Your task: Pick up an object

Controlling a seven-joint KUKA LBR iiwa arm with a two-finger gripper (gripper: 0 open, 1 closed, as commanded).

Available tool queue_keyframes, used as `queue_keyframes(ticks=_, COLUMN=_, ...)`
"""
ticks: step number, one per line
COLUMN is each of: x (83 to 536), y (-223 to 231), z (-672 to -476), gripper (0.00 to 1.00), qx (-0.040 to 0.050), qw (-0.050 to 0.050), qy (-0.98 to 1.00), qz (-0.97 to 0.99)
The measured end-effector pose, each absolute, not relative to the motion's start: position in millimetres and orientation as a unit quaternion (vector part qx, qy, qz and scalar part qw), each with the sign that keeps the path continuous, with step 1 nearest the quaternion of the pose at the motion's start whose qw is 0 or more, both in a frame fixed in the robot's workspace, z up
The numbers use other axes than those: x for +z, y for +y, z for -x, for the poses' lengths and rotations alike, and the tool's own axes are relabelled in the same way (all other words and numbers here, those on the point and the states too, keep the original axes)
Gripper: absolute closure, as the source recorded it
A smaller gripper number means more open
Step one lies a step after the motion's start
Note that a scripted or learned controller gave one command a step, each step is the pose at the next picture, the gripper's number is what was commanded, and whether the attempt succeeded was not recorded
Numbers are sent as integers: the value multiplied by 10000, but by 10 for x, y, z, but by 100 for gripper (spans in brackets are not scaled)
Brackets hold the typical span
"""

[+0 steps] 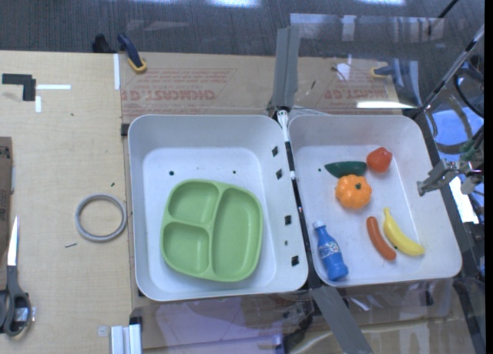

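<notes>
Two bins, one plate, five toys

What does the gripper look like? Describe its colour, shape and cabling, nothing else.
The gripper is a slim, pale grey metal piece, narrowing to a point by the right bin's rim. Thin dark cables run and loop behind it. No markings can be made out.

The gripper sits at the far right of the camera view, about halfway down, and appears as a slim grey metal piece pointing left and tilted slightly downward. Behind it a short pale stretch of the arm near the wrist reaches in from the right and is cut off by the frame. The parts there are small and blurred, so the wrist's pose cannot be made out
</notes>
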State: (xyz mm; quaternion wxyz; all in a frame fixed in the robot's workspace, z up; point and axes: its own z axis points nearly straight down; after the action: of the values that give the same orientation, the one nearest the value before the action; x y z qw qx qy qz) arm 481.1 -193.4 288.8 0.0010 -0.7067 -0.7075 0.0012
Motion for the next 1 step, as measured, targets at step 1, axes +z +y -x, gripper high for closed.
queue_keyframes(ticks=1, x=1027, y=-2172, z=-5429, gripper=0, qx=-18, qw=6, qy=-7082, qz=7060)
